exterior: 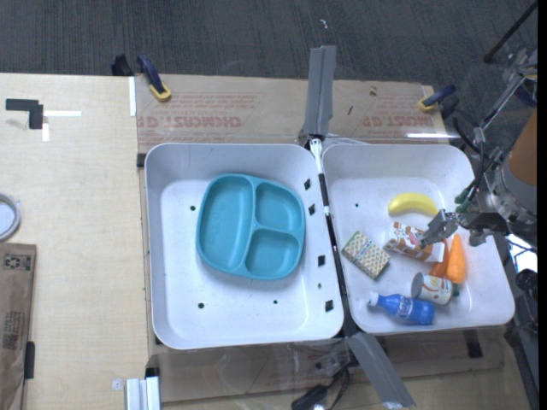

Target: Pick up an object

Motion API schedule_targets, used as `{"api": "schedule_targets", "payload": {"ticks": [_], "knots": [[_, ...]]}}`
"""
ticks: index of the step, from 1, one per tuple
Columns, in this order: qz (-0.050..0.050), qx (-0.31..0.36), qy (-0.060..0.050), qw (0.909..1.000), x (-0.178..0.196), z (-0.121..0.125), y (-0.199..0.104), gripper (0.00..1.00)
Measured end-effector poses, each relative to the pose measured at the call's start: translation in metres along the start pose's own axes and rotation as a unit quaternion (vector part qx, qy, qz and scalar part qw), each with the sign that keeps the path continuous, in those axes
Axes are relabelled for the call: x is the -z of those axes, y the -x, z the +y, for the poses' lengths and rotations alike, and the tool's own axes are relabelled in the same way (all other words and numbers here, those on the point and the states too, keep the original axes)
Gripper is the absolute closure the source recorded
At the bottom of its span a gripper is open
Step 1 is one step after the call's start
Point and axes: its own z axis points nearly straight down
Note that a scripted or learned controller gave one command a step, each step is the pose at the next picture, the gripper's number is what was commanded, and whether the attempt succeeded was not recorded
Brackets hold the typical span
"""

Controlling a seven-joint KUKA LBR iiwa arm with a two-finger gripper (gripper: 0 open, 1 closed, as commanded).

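Where the right bin (479, 310) lies nearest, a bottle (402, 307) and can (433, 289) are seen | carrot (455, 260), packet (408, 239) and cracker (366, 254) beside | gripper (442, 226) spread over packet, nothing pinched | banana (413, 203) behind | tray (251, 226) in left bin (171, 246).

- Arm (521, 156) cut off by right edge; only part of orange band visible.
- Gripper (440, 227) fingers too small/dark to read.
- Tape roll (7, 218) cut by left edge.
- Snack packet (408, 239) partly hidden under gripper.
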Motion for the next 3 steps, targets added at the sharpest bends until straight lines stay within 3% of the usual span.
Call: {"api": "schedule_targets", "payload": {"ticks": [1, 2, 3], "knots": [[0.0, -0.107, 0.005, 0.9942, -0.126, 0.0637, 0.0143, 0.0], [-0.003, -0.109, 0.007, 0.994, -0.1169, 0.0653, 0.0177, 1.0], [-0.003, -0.109, 0.007, 0.994, -0.1169, 0.0652, 0.0178, 0.0]]}}
